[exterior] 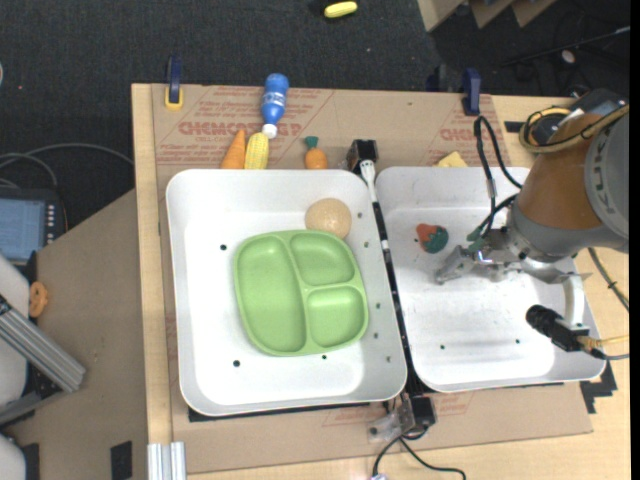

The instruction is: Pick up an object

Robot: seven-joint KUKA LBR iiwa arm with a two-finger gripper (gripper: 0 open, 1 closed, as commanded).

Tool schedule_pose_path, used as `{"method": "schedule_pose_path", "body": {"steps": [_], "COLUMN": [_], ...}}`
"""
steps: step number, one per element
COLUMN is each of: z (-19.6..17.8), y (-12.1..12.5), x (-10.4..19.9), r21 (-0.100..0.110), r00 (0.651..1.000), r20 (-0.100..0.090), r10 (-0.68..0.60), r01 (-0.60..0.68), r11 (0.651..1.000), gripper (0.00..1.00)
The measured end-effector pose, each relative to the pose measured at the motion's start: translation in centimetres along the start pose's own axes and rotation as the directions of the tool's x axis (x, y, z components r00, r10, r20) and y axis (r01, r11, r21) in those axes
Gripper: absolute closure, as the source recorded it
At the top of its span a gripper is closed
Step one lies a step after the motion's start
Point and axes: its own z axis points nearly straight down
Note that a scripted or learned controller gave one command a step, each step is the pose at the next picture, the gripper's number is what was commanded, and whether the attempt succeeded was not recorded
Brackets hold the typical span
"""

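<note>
A small red object with a green top (432,236), like a toy strawberry, lies in the right bin (480,353) near its far left part. My gripper (447,270) is low inside that bin, just in front of the red object and slightly to its right, with a small gap between them. Nothing shows in its grasp. The left bin (200,268) holds a green divided plate (300,290) and a beige ball (328,217) at the plate's far edge.
Behind the bins on the bench lie a blue and white bottle (273,103), a carrot (233,151), a corn cob (257,150), a small carrot (315,155), a black piece (361,153) and a yellow piece (452,160).
</note>
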Motion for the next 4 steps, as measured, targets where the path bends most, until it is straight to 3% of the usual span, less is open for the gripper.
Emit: {"method": "schedule_pose_path", "body": {"steps": [1,2,3,4], "z": [-0.5,-1.5,-7.9,-5.6], "y": [4.7,4.5,10.4,11.1], "x": [4.6,4.3,0.4,3.4], "r21": [-0.009,-0.009,-0.017,-0.003], "r00": [1.0,1.0,1.0,1.0], "r20": [0.005,0.005,0.009,0.004], "r10": [0.001,0.006,0.007,0.005], "r01": [-0.001,-0.006,-0.007,-0.005], "r11": [1.0,1.0,1.0,1.0], "gripper": [0.0,1.0,1.0,1.0]}}
